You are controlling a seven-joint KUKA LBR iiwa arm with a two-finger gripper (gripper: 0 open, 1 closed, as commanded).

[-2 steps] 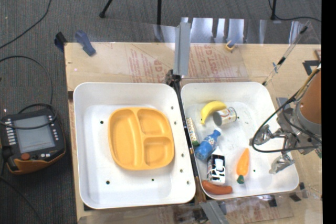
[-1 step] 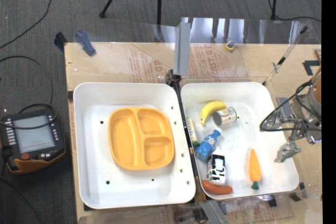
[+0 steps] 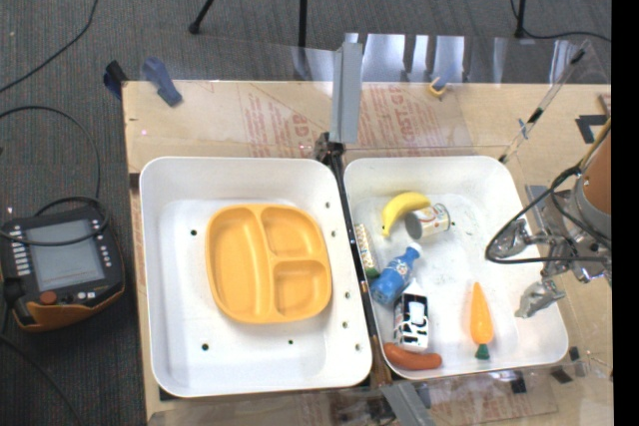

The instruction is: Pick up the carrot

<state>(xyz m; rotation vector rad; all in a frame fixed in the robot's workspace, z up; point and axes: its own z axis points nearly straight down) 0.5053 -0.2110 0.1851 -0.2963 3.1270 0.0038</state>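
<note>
Right bin front edge: red sausage-like item beside a black-and-white carton. The carrot lies just right of them on the bin floor, tip pointing away, green end toward the front. Gripper hangs over the right rim near the carrot, not touching it, nothing between the fingers; how far open, cannot tell. Further back: blue bottle, small can, banana. Left bin holds a yellow divided plate.
</note>
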